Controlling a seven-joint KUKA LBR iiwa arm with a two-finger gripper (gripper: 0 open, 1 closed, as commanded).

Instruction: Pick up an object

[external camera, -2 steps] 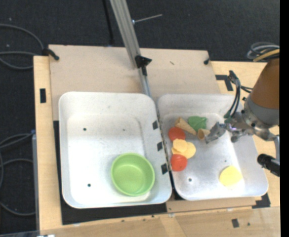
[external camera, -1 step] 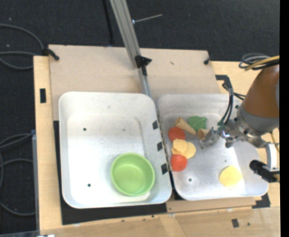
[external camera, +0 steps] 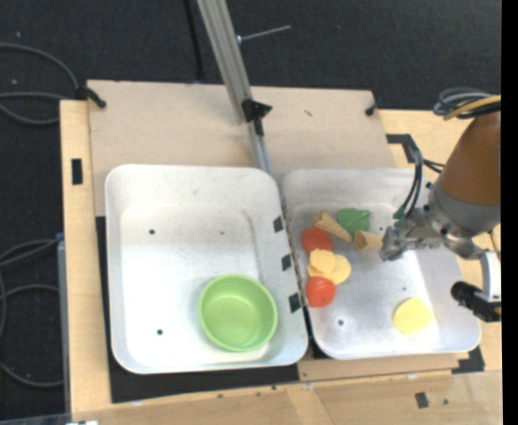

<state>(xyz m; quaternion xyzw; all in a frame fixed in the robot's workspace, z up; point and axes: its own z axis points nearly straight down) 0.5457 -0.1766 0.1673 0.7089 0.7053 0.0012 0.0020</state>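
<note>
The right bin [external camera: 436,348] holds a small heap of toy food near its left wall: a green piece [external camera: 354,219] at the top, a tan wedge [external camera: 333,226] just beside it, a red round piece [external camera: 316,240] below that, a yellow lumpy piece [external camera: 329,266] touching it, and a second red ball [external camera: 320,291] lowest of all, close against the bin's left edge. A small tan block [external camera: 367,240] lies just right of the heap, next to the pincer [external camera: 391,248]. Well apart from the heap, a flat yellow disc [external camera: 413,316] sits alone toward the bin's lower right corner. The pincer hangs low over the middle of the right bin, its tip just beside the tan block; whether its fingers are apart or together cannot be told, and nothing shows between them. The arm [external camera: 471,180] with its orange band comes in over the bin's right rim. Between the heap and the disc the bin floor is bare and white, with free room along the bottom edge. The left bin [external camera: 152,202] carries one green bowl [external camera: 237,312] near its lower right corner, with most of its floor open. Both bins rest side by side on the pale bench [external camera: 197,118], and a metal post [external camera: 228,51] slants down toward the gap between them. No readable writing or labels appear on any piece.
</note>
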